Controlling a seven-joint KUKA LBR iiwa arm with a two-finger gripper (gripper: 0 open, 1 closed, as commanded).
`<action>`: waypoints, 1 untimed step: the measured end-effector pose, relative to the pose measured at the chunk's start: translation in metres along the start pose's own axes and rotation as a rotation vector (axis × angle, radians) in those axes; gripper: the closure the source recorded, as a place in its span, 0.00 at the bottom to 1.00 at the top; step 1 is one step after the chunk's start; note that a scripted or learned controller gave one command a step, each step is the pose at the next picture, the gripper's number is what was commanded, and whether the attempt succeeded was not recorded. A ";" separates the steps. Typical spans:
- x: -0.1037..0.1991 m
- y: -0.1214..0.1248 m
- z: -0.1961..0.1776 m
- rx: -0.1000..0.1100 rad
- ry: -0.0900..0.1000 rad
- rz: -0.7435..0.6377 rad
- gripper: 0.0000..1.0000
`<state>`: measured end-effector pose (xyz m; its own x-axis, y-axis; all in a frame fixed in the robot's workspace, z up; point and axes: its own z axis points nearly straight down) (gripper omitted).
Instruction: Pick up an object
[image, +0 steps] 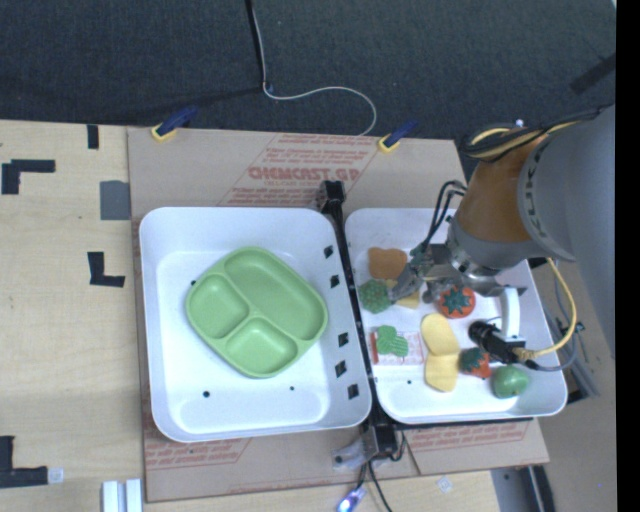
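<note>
Camera view, slanted top-down. My arm (520, 200) reaches in from the right over the right bin (545, 405); my gripper (412, 283) sits low among the toys, between the brown piece (387, 262) and the broccoli (375, 296). How far it's open and whether it has hold of anything: I cannot tell, the tip is dark and blurred w/ the clutter.

Candidates, all in the right bin: brown piece at upper left, broccoli just below it, red-orange toy (457, 301) just right of my tip, green ridged piece (392, 343) lower left, two yellow pieces (440, 350) mid-bin, green ball (509, 381) near the lower right corner. Left bin (165, 400) bears the green tray (258, 311); not a target.

Step in hand, by my reading: descent onto an item near the broccoli. To do it well: centre on one toy, stay off the bin wall & neighbours, close fully before lifting, lift straight up. Risk: crowded items, so a nudge or a pinch on two at once.
</note>
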<state>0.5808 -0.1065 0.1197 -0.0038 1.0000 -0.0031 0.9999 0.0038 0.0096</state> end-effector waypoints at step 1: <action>0.004 0.011 -0.051 0.010 0.003 0.002 1.00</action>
<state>0.5912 -0.1023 0.1711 -0.0022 1.0000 -0.0001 1.0000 0.0022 -0.0001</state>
